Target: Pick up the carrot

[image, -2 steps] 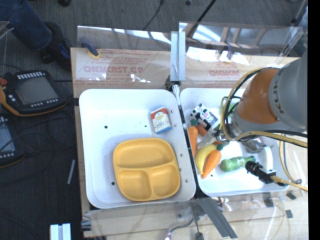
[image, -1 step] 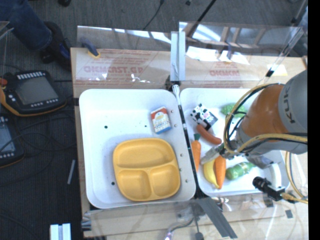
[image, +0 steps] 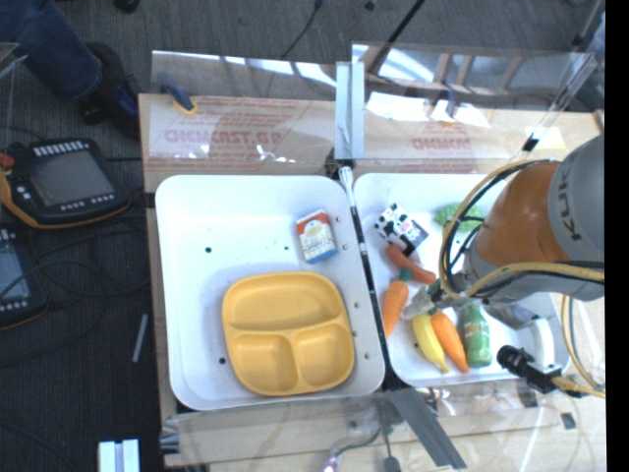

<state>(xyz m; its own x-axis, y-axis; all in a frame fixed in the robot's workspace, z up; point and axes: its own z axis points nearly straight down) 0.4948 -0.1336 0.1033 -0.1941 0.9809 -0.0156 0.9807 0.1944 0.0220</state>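
Two orange carrot-shaped pieces lie in the right bin. One carrot rests against the bin's left wall. The other carrot sits between a yellow banana and a green bottle. The grey arm with its orange band reaches in from the right over this bin. Its gripper hangs low between the two carrots, just above the banana's top end. Nothing is visibly held in it.
A cow-patterned toy, a red-orange sausage-like piece and a green leafy item lie at the back of the right bin. The left bin holds a yellow divided plate and a small box.
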